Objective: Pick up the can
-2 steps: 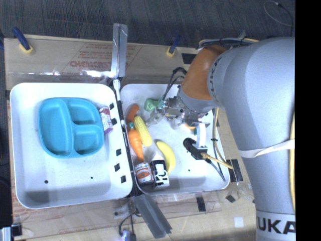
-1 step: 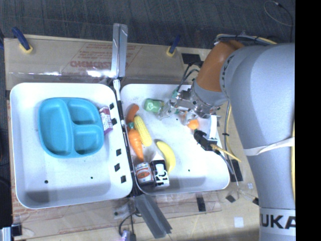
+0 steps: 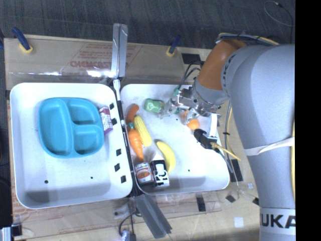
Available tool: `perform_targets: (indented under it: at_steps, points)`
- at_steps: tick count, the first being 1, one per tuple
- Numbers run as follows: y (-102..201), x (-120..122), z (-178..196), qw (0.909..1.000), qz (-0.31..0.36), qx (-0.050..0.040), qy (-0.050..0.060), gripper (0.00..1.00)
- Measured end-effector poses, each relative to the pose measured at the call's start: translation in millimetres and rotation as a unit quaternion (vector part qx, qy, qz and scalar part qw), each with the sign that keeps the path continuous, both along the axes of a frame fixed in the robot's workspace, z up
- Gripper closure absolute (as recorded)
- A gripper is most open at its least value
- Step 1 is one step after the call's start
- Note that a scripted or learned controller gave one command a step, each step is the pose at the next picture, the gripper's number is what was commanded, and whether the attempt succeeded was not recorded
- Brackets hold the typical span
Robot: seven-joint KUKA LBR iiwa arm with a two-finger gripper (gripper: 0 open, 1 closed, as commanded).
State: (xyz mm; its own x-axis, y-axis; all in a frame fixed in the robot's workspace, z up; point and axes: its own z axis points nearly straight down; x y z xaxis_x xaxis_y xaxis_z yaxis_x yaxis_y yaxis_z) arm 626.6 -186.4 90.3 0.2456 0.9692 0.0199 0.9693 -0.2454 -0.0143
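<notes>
Can (image 3: pixel 143 172) sits against right bin's (image 3: pixel 200 182) near-left wall

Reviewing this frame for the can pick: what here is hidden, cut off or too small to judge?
- End effector: too small and cluttered in the camera view to tell whether it is open or shut.
- Can: label too small to read; a black-and-white carton stands against it.
- Orange object: partly covered by the wrist, identity unclear.
- Purple packet: partly hidden by the blue tray.

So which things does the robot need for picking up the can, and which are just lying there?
For the job:
can
tool

Just lying about:
blue divided tray
corn cob
banana
carrot
green thing
black-and-white carton
</notes>
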Motion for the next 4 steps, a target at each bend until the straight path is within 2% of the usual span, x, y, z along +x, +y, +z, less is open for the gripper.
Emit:
perform_targets:
  at_steps: [1, 2, 3, 4]
  points:
    - [-0.7, 10.7, -1.3, 0.9999, -0.015, 0.0007, 0.005, 0.0]
    - [-4.6, 24.5, -3.7, 0.9995, 0.026, 0.0008, 0.019, 0.0]
    - [-5.3, 22.5, -4.3, 0.9997, 0.015, 0.0003, 0.018, 0.0]
    - [-7.1, 23.4, 2.5, 0.9998, 0.016, -0.0044, 0.015, 1.0]
